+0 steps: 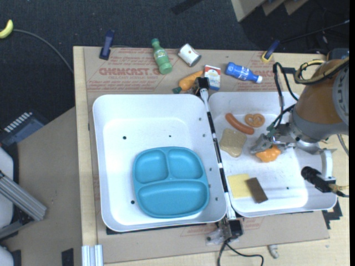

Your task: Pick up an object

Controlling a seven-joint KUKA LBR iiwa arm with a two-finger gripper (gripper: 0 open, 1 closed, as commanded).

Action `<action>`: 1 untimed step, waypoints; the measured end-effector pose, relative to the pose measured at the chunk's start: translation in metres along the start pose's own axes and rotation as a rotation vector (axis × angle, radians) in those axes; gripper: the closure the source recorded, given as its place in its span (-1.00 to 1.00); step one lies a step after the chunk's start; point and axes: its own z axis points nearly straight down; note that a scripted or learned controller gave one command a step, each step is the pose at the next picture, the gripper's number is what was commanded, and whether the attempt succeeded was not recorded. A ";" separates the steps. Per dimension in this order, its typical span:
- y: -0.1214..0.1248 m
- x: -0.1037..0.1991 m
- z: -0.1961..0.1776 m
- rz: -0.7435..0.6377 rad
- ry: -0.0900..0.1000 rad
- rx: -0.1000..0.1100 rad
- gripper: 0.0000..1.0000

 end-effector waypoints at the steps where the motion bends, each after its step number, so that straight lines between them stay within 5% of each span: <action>1: 0.006 0.083 -0.091 -0.004 0.001 -0.003 1.00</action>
